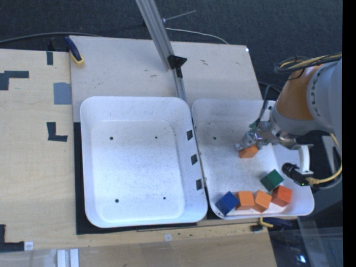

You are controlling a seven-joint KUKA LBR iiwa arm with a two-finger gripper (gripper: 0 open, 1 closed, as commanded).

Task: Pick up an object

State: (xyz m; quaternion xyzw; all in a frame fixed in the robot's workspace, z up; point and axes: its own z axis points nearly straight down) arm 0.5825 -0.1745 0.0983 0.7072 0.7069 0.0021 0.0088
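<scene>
In the right bin (222, 121) my gripper (247, 147) reaches in from the right, just right of the bin's middle. A small orange block (248, 153) sits between its fingertips, its top covered by them, and the gripper is shut on it. Along the bin's front edge lie a blue block (226, 202), two orange blocks (245, 198) (262, 200), a red-orange block (282, 195) and a green block (272, 179).
The left bin (92, 127) stands beside the right one, with a shared raised rim between them. A slanted metal pole (158, 32) rises behind the bins. The arm's wrist and cables (303, 174) hang over the right bin's right edge.
</scene>
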